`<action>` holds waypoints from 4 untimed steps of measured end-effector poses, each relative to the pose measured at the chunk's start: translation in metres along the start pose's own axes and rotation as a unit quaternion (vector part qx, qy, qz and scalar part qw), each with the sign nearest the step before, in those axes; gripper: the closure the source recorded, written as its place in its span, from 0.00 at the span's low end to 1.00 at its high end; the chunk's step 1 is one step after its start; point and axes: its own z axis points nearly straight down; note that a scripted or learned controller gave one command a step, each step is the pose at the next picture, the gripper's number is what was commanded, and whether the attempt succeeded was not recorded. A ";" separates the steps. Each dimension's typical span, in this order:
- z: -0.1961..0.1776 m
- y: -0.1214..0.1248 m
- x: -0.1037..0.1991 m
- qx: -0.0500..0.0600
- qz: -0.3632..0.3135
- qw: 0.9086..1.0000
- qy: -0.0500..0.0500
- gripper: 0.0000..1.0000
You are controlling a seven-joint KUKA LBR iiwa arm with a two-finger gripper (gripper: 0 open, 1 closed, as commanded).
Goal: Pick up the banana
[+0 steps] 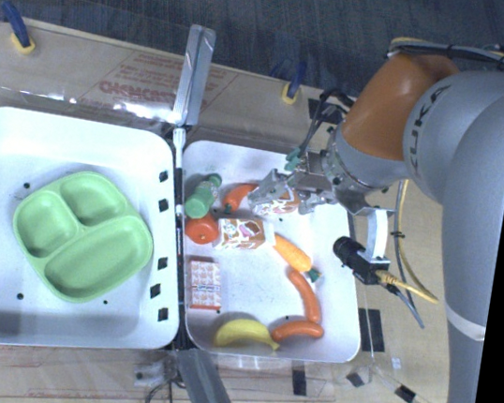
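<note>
While claw [282, 191] hovers, banana [245, 333] lies apart.

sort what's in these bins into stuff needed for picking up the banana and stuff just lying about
For the job:
yellow curved banana
two-finger gripper

Lying about:
green divided plate
green bottle
orange carrot
small printed carton

The grey arm [455, 114] bears part of the letters "KUKA" beside its orange band; red print on the tabletop [139, 78] is unreadable.
</note>
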 end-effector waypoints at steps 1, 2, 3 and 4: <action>0.071 -0.070 0.028 0.000 0.040 0.999 0.000 0.00; 0.065 -0.069 0.028 0.004 0.038 0.999 0.000 1.00; 0.065 -0.069 0.028 0.003 0.038 0.999 0.000 0.00; 0.060 -0.069 0.028 0.007 0.035 0.999 -0.001 1.00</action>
